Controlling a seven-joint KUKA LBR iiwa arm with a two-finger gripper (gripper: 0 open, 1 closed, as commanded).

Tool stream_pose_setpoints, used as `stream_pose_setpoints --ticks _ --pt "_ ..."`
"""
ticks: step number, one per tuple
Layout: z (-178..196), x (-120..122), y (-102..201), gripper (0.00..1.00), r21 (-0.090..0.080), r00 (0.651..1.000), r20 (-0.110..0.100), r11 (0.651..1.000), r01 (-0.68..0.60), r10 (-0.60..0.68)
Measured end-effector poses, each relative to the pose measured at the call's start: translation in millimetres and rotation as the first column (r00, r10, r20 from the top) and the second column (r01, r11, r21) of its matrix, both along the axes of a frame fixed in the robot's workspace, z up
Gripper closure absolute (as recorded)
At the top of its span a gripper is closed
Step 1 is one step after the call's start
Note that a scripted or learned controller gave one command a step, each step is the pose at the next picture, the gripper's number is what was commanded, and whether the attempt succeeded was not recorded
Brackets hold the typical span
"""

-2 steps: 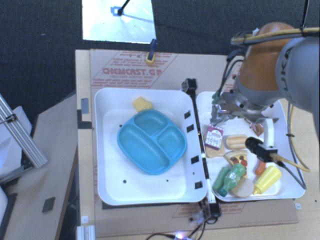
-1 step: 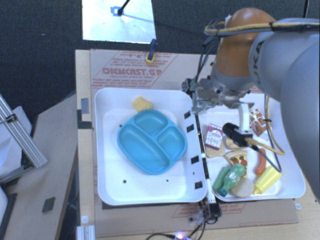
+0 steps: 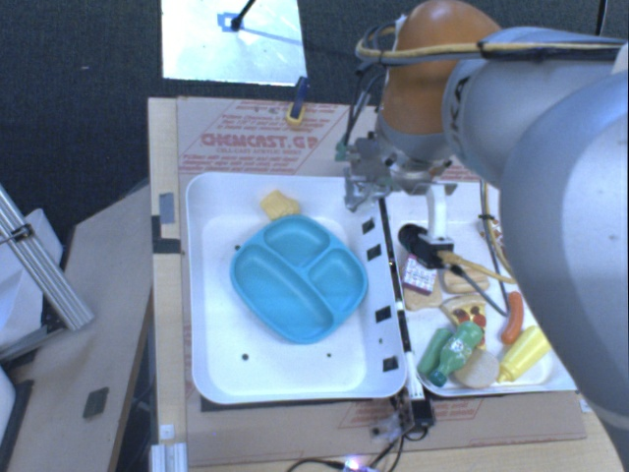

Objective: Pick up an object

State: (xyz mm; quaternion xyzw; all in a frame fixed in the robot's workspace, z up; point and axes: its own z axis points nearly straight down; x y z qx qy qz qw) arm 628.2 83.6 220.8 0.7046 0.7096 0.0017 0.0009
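The green bottle point(image 3: 452, 350) lies in the right bin point(image 3: 550, 382), right of the blue divided plate point(image 3: 298, 275), its long axis slanting upper-right to lower-left. Smooth plastic toys crowd it. The gripper point(image 3: 362, 197) hangs above the plate's far-right corner; its opening cannot be made out.

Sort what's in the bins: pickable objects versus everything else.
Job candidates: blue divided plate, yellow piece, green bottle, yellow bottle, orange carrot.

Lying about: white bins, cardboard sheet, gripper.
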Motion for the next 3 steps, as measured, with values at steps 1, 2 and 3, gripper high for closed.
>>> stream_pose_setpoints --ticks 1,2,3 --pt "12.9 -12.6 1.7 1.00 0.000 1.000 -0.002 1.000 0.001 -0.001" --pt "3.1 -11.9 6.5 1.00 -0.001 1.000 -0.003 1.000 0.001 -0.001" --pt "10.5 -16.9 1.1 1.00 -0.001 1.000 -0.003 1.000 0.006 -0.006"
